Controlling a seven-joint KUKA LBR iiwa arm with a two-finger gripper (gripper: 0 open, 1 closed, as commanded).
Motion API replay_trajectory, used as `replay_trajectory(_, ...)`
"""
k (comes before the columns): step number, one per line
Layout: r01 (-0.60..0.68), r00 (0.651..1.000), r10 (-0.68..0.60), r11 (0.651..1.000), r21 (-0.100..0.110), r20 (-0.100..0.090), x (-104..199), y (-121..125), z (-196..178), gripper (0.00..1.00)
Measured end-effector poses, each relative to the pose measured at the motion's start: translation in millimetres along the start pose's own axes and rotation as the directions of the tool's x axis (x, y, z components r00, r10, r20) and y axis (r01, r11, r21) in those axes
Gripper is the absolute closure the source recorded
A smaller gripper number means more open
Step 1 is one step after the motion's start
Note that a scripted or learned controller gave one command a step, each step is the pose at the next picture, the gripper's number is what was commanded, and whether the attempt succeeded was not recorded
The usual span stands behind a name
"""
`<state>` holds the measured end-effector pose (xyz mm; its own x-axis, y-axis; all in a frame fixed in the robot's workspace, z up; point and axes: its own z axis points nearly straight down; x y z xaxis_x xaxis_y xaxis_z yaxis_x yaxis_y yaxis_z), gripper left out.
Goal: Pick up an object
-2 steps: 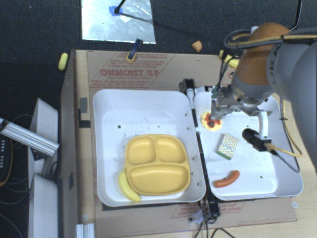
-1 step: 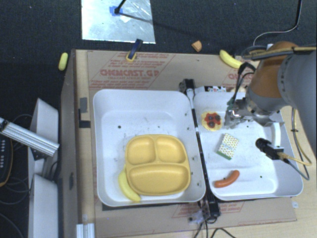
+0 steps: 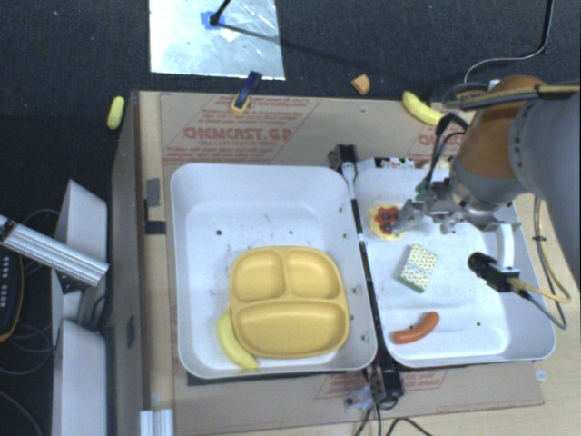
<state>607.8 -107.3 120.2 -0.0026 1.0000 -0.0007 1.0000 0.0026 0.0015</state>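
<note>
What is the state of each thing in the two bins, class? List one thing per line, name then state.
yellow divided tray: lying flat, right way up, left bin
banana: lying against the tray's near-left edge
sausage: lying flat, right bin
patterned block: resting tilted, right bin
red and yellow toy: lying beside the tool
tool: low over the right bin

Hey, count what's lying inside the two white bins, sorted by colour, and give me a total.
Yellow: 2, tray and banana
Red and yellow: 1, toy
Green and white: 1, block
Orange-red: 1, sausage
Total: 5
</note>
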Motion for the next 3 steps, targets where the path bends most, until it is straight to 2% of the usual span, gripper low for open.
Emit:
replay_trajectory(1,-0.002,1.0,0.002,1.0,0.002,-0.001,-6.2,-29.5,36.4,0.0)
replay_trajectory(2,0.0,1.0,0.0,1.0,-0.001,-0.001,-6.1,-28.4,25.4,1.0)
replay_trajectory(3,0.0,1.0,0.0,1.0,-0.001,-0.001,-6.1,-28.4,25.5,0.0)
